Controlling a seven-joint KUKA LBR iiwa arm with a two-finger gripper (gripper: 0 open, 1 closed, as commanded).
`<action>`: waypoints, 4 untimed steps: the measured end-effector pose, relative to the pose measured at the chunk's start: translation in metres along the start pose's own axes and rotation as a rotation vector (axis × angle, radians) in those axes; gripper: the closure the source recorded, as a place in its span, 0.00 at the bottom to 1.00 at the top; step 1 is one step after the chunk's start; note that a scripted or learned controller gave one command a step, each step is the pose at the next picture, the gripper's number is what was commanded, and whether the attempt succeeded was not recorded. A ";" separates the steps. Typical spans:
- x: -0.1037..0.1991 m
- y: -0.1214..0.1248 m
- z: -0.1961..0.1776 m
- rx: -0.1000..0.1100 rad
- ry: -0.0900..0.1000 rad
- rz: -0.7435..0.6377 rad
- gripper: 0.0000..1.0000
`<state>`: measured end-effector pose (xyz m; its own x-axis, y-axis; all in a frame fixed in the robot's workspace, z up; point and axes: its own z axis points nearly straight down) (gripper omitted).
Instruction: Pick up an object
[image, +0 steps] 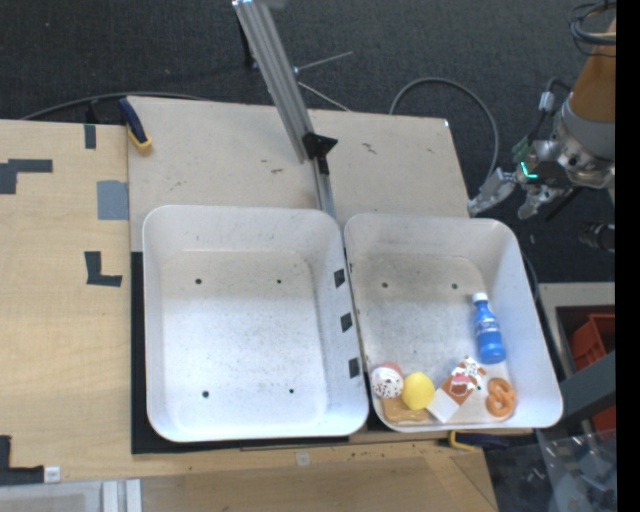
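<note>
Your gripper (510, 194) hangs open and empty beyond the right bin's (527, 262) far corner, so you're at the approach. The blue bottle (487, 329) lies apart from the cluster; reach in, descend over it and close.

Bins (250, 330): white plastic, smooth, scuffed grey. Worktop (60, 300): pale matt wood grain. Bottle (487, 330): glossy blue plastic. Post (285, 80): brushed metal.
</note>
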<state>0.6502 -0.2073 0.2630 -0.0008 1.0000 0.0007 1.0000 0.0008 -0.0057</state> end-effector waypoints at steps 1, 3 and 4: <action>0.000 0.001 -0.003 -0.004 -0.002 -0.001 0.00; 0.007 -0.006 0.110 0.001 -0.001 -0.001 0.00; 0.007 -0.009 0.154 0.000 -0.001 -0.001 0.00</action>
<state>0.6399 -0.2002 0.1091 -0.0013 1.0000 -0.0001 1.0000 0.0013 -0.0061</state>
